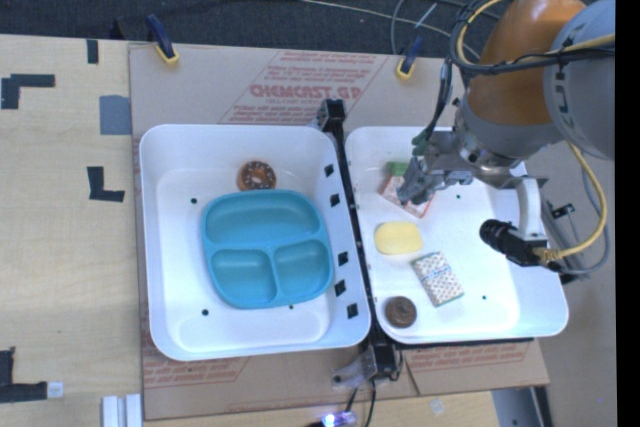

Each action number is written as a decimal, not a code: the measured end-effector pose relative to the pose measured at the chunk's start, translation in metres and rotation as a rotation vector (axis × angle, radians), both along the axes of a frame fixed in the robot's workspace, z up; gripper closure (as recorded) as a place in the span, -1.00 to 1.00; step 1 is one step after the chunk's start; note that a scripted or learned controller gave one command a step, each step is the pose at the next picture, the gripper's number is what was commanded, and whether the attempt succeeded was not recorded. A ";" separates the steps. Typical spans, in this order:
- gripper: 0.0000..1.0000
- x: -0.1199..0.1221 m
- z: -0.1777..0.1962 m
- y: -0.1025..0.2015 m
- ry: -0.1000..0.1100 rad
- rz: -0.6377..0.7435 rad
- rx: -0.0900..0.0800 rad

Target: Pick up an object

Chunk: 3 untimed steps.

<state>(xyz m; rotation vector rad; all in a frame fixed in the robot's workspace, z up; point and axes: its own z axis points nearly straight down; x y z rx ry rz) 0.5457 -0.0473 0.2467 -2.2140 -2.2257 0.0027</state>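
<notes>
Right bin (pixel 530 310) — gripper (pixel 414 187) touching red-white packet (pixel 400 192); yellow block (pixel 398 237) just below.

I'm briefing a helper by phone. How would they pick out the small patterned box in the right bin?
Start at the right bin, the one the arm reaches into. Near its middle, just below the yellow block, lies the small patterned box. It is rectangular with a pale blue-green print, unlike the plain yellow block and the round brown disc.

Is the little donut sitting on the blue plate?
No, the donut lies on the white floor of the left bin, just beyond the far edge of the blue divided plate.
</notes>
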 end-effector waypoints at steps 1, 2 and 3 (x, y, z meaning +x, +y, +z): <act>1.00 0.031 -0.013 0.054 -0.001 0.001 0.000; 1.00 0.059 -0.027 0.092 -0.002 0.000 -0.001; 1.00 0.085 -0.021 0.149 -0.003 0.002 0.001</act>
